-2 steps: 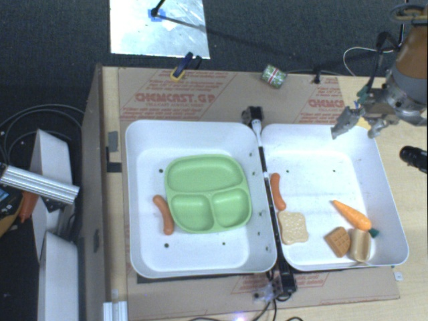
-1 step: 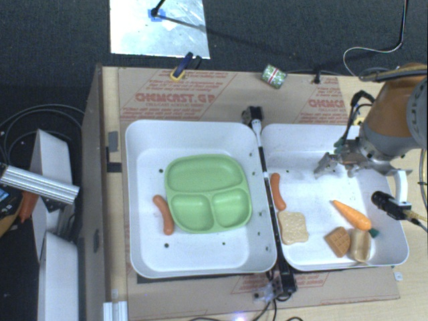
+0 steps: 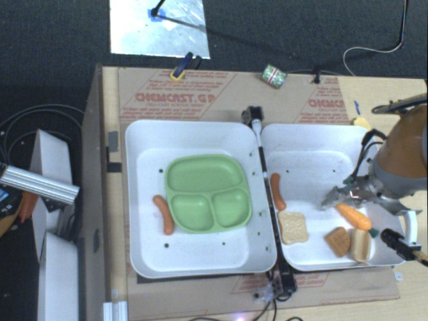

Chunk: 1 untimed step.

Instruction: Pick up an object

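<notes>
At the right bin's (image 3: 314, 146) right side, the gripper (image 3: 342, 197) reaches in from the arm's grey and orange wrist, its metal fingers pointing leftward and low over the bin floor; whether they are spread or closed cannot be told from this slanted view, and nothing is visibly held between them. Just below and right of the fingers lies an orange carrot (image 3: 353, 217), its near end close to the fingertips, though contact cannot be confirmed. Below the carrot, near the bin's front right corner, a brown cracker-like piece (image 3: 338, 241) sits beside a pale bread roll (image 3: 362, 245), the two touching or nearly so. Left of these, a square slice of toast (image 3: 293, 227) lies flat near the bin's left wall, and just above it a small sausage (image 3: 276, 191) lies lengthwise along that wall. Across the divider, the left bin (image 3: 144, 152) holds a green three-compartment plate (image 3: 207, 193) at its centre, with a second sausage (image 3: 164, 215) resting on the bin floor just beside the plate's left edge. Both bins rest on a cardboard sheet (image 3: 200, 92) covering the bench. On the cardboard behind the bins lie a yellow-and-blue clip (image 3: 183, 66) and a small green can (image 3: 273, 76) on its side.
</notes>
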Motion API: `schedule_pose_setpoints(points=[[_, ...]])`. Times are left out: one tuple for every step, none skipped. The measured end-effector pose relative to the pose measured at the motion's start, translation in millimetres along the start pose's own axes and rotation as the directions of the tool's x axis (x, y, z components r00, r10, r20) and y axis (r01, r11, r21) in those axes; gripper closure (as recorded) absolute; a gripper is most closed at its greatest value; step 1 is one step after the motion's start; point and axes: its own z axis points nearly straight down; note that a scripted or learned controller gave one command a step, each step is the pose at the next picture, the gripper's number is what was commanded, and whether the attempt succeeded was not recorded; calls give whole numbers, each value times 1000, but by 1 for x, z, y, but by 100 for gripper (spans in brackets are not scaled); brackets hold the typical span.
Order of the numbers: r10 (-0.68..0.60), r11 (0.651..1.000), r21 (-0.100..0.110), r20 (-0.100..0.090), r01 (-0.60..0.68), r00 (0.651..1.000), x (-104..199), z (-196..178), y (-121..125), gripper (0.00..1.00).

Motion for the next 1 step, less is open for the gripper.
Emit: schedule_pose_setpoints(points=[[-1,1000,-4,1,1,1000,0,-11,1,100]])
